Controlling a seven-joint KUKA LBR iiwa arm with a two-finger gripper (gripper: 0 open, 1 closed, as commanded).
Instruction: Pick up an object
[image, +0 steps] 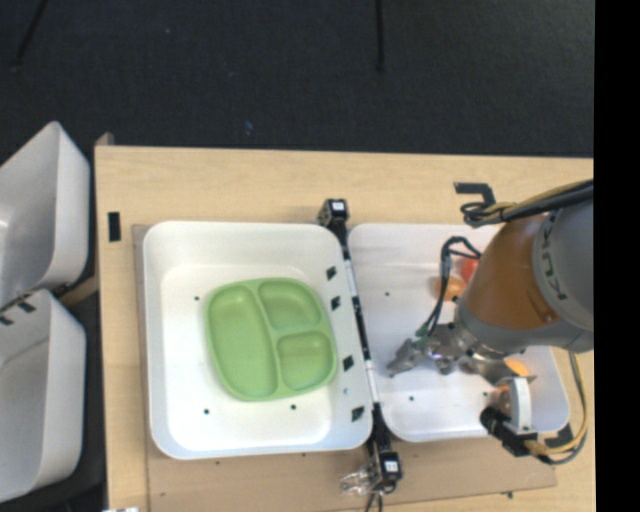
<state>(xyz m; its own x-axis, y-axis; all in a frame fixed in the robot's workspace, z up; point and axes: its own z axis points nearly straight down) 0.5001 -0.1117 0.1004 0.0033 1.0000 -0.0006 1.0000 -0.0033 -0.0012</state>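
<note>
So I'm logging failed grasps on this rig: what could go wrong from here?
The arm hides much of the right bin, including part of an orange object, so a grasp could miss. The gripper sits close to the divider and may bump it.

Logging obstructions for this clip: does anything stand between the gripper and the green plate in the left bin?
Yes. The gripper is low in the right bin, and the raised rims where the two bins meet lie between it and the green plate in the left bin.
</note>
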